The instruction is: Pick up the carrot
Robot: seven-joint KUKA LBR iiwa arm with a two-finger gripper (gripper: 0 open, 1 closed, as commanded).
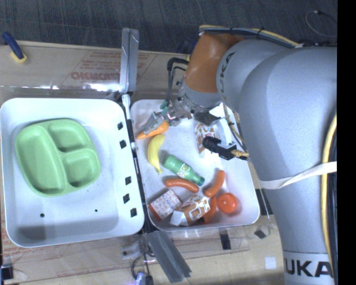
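Orange carrot [152, 131] sits in the right bin [249, 186] above the banana [155, 153]; gripper [160, 119] fingers look clamped around its upper end.

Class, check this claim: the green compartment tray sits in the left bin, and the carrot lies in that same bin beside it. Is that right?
Not quite. The camera view shows the green compartment tray in the left white bin, but the orange carrot lies in the right white bin, just above the yellow banana.
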